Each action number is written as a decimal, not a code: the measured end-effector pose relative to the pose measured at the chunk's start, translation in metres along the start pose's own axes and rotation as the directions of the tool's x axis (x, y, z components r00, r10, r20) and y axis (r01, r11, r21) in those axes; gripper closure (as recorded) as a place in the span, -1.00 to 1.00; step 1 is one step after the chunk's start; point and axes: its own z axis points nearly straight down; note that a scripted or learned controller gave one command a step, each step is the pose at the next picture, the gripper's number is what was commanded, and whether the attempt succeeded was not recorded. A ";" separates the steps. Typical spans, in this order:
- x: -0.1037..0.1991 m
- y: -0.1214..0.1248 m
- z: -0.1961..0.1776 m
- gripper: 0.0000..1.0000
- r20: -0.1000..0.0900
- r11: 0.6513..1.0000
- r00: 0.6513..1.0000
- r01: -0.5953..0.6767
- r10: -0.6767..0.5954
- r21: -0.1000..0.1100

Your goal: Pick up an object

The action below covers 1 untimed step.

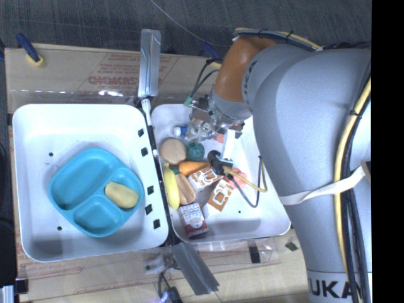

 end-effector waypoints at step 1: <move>-0.046 -0.068 0.012 1.00 0.002 0.993 0.993 0.120 -0.120 0.004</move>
